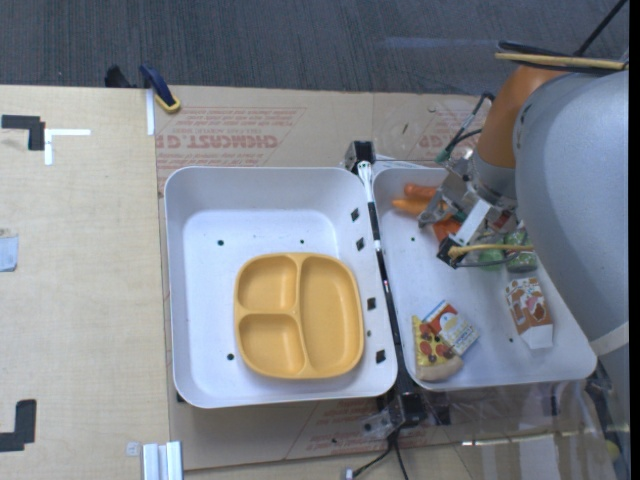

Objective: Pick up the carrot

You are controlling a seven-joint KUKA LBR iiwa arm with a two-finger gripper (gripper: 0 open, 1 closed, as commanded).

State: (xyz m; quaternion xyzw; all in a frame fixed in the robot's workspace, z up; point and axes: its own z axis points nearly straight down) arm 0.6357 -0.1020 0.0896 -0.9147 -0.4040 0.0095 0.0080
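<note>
1. Grey arm (580, 168) with orange band, filling the right edge of the frame.
2. Two white bins: left bin (200, 268) at centre, right bin (480, 358) beside it.
3. Yellow divided plate (300, 315) lying in the left bin.
4. Gripper (455, 230) low in the upper part of the right bin; cannot tell if released or clenched.
5. Carrot (412, 206) just left of the gripper, near the bin's upper left corner.
6. Pizza-printed pack (443, 335) at the lower left of the right bin, small carton (528, 308) at the right.

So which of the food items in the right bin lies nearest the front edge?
The pizza slice, at the right bin's front-left; the milk carton and carrot sit farther back.
</note>
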